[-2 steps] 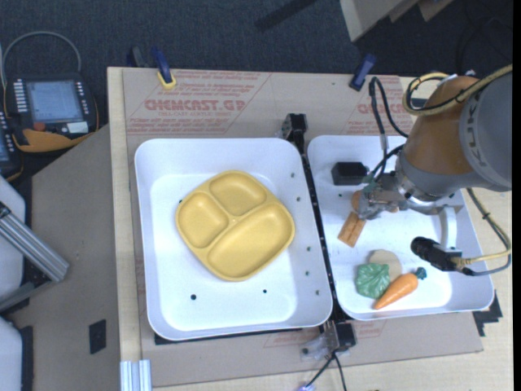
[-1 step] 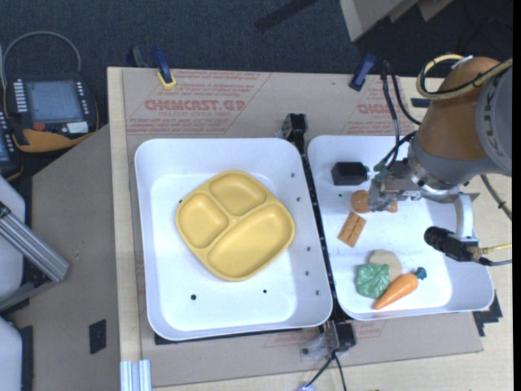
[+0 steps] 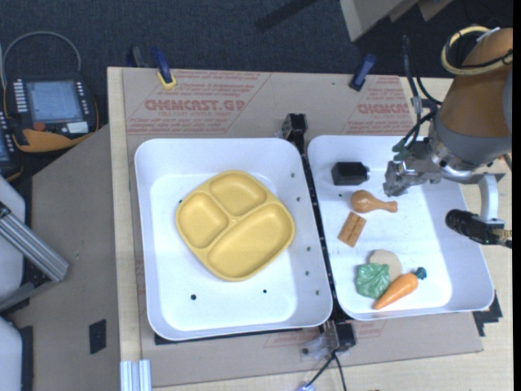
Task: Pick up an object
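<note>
Tool: the tool (image 3: 396,184) hangs over the right bin (image 3: 464,287), near its upper edge; how it stands, I cannot tell.
Nearest things: a tan drumstick-shaped toy (image 3: 374,204) lies just below-left of the tool; a black block (image 3: 350,172) sits to its left.
Right bin count: one drumstick, one black block, one brown cracker-like slab (image 3: 351,229), one pale round piece (image 3: 383,259), one leafy green piece (image 3: 372,280), one orange carrot (image 3: 397,289).
Left bin: the left bin (image 3: 163,169) holds one yellow three-compartment plate (image 3: 235,224), smooth and rounded.
Counter: the counter (image 3: 244,100) is a brown printed board.
</note>
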Motion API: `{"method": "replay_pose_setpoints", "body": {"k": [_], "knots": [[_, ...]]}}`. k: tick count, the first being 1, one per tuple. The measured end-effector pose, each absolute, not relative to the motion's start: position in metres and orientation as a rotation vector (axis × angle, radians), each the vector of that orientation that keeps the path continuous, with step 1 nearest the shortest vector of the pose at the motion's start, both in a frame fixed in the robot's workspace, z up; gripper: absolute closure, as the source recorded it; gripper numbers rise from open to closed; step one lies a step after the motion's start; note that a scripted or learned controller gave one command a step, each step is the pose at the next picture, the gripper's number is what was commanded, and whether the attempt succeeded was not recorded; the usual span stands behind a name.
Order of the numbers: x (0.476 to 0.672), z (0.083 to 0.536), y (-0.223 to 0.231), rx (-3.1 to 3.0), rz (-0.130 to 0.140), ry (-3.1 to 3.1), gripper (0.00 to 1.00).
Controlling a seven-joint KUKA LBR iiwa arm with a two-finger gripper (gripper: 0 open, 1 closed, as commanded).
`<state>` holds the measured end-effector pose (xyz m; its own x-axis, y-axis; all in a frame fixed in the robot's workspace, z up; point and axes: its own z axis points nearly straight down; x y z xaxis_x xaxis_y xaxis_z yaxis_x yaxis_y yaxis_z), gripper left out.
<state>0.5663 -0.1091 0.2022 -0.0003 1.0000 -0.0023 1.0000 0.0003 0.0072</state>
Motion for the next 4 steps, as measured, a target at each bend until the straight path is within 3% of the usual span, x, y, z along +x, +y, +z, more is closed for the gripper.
{"method": "replay_pose_setpoints", "body": {"k": [1, 4], "knots": [[0.567, 0.211, -0.109, 2.218, 0.003, 2.219, 1.0], [0.543, 0.212, 0.051, 2.218, -0.002, 2.23, 1.0]]}}
